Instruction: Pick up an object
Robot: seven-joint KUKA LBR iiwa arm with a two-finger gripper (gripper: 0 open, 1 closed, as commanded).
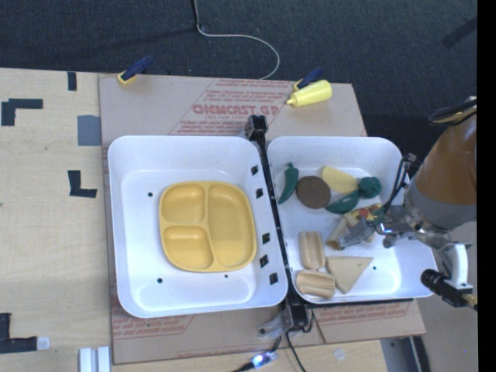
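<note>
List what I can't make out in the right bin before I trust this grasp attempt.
- Gripper: the fingertips blur into the clutter, so contact with any object is unreadable in the camera view.
- Small colourful pieces beside the gripper: too small and blurred to identify.
- Green item: partly covered by the yellow piece; full shape unclear.
- Arm: cut off by the right edge.

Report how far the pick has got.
Done: the arm has reached into the right bin, with the gripper down among the toy food. In hand: nothing visibly lifted; whether it grips anything can't be told. Left: raising one item clear. The yellow plate sits in the left bin.
</note>
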